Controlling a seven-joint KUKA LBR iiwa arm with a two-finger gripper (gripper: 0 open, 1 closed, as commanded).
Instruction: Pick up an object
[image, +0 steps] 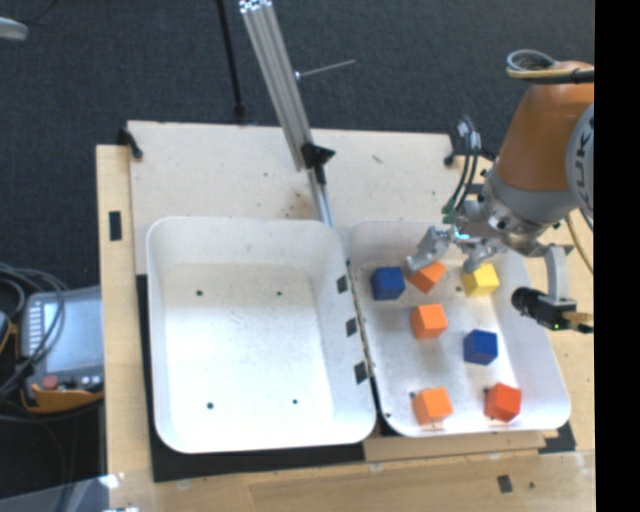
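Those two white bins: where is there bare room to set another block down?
The left bin offers open floor wall to wall. The right bin is crowded: blue block, yellow block, and the end effector above an orange block. A small bare patch lies between the lower orange block and the bin's left wall.

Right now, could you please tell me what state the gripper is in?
Gripper: over the right bin, at an orange cube; open or closed cannot be told.

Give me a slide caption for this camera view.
Gripper over the right bin, beside an orange cube, among scattered coloured cubes.
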